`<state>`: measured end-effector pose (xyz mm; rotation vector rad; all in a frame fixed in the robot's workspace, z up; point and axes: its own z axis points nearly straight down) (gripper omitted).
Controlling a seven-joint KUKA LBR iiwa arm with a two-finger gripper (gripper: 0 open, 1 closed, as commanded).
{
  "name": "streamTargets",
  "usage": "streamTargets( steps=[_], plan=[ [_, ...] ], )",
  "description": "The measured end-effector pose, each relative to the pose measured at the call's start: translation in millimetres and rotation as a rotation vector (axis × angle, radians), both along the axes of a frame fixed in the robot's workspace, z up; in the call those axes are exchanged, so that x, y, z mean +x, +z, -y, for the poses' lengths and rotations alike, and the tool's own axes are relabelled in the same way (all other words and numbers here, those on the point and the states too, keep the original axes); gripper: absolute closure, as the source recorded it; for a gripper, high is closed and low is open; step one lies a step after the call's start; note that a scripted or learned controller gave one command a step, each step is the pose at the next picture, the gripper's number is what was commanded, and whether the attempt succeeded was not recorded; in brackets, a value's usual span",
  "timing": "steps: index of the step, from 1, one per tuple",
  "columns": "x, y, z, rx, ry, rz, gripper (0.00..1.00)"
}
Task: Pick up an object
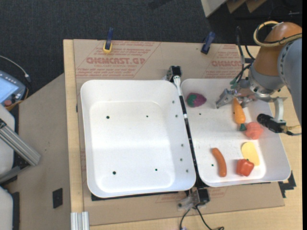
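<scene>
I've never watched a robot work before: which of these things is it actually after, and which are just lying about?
Job in hand (any may be picked):
gripper
carrot
purple-green toy
pink toy
sausage
yellow piece
red pepper
right bin

Just lying about:
left bin
blue clamps
cardboard

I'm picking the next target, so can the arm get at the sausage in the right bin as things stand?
Probably yes. The sausage lies alone on the right bin's floor, apart from the red pepper beside it, with nothing on top. The gripper hovers over the same bin near the carrot.
</scene>
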<state>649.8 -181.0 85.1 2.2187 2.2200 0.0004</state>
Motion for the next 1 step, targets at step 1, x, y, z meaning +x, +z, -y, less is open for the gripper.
streamTargets(
  steps=[1],
  plan=[
    [-9.5,1.0,39.7,0.011,0.000,0.003,0.00]
  ],
)
